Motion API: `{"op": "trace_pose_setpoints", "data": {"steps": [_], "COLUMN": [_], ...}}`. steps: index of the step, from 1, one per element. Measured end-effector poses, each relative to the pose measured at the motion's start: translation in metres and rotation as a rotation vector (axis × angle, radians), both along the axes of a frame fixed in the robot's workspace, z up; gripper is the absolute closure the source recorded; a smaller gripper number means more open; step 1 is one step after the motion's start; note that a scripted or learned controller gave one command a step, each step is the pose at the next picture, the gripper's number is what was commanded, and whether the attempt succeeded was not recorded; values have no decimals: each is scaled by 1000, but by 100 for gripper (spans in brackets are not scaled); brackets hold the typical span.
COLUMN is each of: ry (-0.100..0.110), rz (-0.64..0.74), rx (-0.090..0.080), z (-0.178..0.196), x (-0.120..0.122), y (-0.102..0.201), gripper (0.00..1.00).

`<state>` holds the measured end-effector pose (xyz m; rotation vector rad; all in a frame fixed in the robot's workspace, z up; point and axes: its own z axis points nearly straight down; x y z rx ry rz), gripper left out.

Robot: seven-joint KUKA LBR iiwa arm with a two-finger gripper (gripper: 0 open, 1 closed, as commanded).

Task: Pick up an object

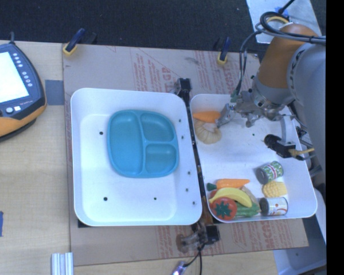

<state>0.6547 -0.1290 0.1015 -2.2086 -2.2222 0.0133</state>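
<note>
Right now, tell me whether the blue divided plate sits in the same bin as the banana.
No. The blue plate lies in the left bin, the banana in the right bin.

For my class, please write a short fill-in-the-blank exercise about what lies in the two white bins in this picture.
1. The light blue plastic divided plate lies in the ____ bin.
2. That plate has ____ compartments.
3. The yellow toy banana lies in the bin's ____ corner, beside a round red toy tomato.
4. The two-finger gripper is above the ____ bin.

Missing words: left; three; near-left; right
</note>
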Motion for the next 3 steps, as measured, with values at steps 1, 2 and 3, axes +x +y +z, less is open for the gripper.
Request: {"op": "trace_pose_setpoints", "data": {"steps": [1, 2, 3], "ry": [-7, -1, 0], "rz": [-1, 1, 3], "rx": [0, 0, 0], "z": [-10, 0, 11], "x": [1, 1, 1], "y": [36, 35, 34], "gripper": [0, 100, 100]}}
